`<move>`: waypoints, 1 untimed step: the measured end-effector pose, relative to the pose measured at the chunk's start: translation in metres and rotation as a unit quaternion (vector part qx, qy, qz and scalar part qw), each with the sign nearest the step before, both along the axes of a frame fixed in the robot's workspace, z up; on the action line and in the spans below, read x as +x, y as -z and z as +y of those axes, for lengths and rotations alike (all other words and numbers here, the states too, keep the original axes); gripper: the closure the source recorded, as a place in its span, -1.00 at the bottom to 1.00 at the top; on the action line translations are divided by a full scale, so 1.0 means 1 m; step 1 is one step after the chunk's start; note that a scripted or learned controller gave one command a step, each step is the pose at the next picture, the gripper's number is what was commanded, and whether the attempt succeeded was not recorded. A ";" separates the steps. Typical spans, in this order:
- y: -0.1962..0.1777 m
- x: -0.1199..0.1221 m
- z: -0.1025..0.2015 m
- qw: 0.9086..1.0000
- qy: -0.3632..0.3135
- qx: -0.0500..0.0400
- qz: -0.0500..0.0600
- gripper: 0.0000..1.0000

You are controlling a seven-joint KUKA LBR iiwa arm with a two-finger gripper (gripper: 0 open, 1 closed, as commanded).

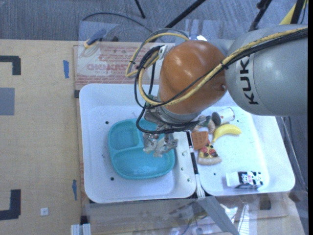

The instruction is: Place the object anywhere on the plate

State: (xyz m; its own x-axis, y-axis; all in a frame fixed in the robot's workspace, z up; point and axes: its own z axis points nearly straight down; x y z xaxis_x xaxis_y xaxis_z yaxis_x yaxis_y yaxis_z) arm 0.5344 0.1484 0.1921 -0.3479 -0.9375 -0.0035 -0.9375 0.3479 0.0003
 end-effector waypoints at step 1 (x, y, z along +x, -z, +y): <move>0.000 0.000 0.000 1.000 0.000 0.000 0.000 -1.00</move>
